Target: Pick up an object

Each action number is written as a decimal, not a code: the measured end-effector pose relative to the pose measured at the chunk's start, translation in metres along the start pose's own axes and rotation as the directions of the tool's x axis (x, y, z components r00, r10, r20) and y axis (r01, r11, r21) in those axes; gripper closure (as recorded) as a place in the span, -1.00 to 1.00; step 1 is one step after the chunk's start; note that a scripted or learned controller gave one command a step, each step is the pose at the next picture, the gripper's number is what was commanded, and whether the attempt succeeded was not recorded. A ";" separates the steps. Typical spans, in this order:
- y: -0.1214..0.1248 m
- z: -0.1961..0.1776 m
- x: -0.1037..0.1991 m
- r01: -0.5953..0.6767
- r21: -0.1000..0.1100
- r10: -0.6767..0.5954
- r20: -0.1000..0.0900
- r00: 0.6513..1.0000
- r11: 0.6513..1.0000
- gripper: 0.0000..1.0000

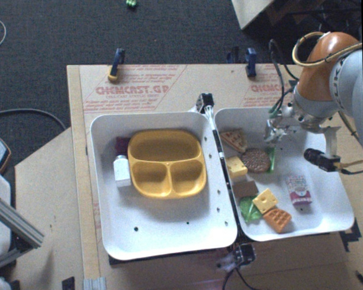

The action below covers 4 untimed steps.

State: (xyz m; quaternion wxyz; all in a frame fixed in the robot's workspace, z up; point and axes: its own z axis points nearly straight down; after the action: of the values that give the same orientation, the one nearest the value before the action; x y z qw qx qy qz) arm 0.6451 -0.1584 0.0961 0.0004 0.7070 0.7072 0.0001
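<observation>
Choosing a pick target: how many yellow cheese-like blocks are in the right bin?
2. A pale yellow cube sits near the bin's left wall, beside the round brown patty; a yellow holed cheese wedge lies lower, touching the orange waffle piece. More may be hidden.

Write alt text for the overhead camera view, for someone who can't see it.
A grey robot arm reaches in from the right, its gripper hanging over the right white bin, near a toy burger patty among other toy foods: cheese wedge, waffle, toast slice. The left white bin holds a yellow divided plate and a small white bottle.
</observation>
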 end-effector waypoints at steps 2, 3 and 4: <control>-0.008 -0.107 -0.001 0.000 -0.008 0.000 0.002 1.000 1.000 1.00; -0.007 -0.131 -0.001 0.001 -0.005 -0.001 0.002 1.000 1.000 1.00; -0.030 -0.141 0.043 0.004 0.003 -0.004 -0.003 1.000 1.000 1.00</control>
State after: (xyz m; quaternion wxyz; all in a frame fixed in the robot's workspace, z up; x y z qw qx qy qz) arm 0.6152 -0.1156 0.2371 -0.0014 0.7056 0.7087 0.0002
